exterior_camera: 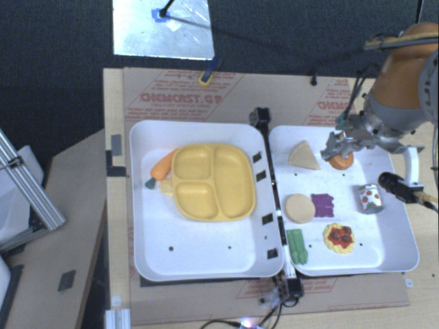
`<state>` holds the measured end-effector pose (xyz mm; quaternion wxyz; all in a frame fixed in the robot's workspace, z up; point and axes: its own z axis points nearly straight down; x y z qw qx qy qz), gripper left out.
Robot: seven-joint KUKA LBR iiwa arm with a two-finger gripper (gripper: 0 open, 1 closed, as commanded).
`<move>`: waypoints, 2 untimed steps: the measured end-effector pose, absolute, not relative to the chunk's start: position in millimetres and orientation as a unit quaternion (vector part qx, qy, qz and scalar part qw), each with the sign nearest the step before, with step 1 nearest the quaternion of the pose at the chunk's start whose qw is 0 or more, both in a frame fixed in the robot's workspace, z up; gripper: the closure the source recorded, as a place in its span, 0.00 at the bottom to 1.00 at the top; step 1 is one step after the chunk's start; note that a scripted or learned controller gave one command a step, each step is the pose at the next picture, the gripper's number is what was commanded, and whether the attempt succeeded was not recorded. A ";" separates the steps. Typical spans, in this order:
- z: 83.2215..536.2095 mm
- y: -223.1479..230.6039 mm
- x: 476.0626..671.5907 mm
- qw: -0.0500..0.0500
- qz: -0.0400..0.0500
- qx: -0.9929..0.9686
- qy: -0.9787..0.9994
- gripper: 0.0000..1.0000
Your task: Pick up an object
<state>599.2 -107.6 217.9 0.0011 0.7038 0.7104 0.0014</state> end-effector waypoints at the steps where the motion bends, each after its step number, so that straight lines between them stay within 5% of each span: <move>1: 228.6 -51.9 609.8 0.001 0.002 0.703 0.711 1.00; 2: 218.3 2.2 630.7 0.001 0.002 0.704 0.710 1.00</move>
